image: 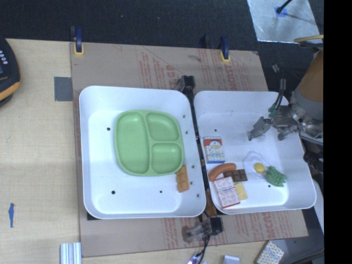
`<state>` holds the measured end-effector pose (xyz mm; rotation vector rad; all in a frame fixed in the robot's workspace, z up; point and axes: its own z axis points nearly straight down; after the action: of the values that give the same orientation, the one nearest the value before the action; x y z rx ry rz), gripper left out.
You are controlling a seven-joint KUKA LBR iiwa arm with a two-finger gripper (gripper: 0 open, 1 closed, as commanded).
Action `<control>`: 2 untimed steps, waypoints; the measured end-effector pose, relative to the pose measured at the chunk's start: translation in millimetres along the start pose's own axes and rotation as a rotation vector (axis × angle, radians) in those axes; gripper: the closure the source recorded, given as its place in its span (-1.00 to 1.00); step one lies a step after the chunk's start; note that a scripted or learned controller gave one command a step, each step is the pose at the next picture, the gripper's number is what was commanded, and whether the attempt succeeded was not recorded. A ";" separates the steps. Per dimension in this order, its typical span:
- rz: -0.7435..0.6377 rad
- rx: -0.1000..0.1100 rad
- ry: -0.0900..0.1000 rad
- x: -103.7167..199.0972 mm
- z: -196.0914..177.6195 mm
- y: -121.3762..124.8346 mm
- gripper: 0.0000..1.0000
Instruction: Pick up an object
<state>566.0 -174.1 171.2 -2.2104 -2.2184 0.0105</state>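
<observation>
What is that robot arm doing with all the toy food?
The robot arm reaches in from the right, and its tool hangs over the right bin with nothing in it. It is meant to pick something up. Toy food sits nearer the front of that bin: a sausage, a fried egg, broccoli and small boxes. The left bin has a green divided plate.
</observation>
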 end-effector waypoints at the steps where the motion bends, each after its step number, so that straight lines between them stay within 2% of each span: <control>1: -0.003 0.006 0.005 73.6 37.1 -95.2 -1.00; 2: -0.002 -0.010 -0.003 53.3 81.8 -56.6 -1.00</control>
<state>508.3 -120.8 90.2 -2.2149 -2.2271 0.0032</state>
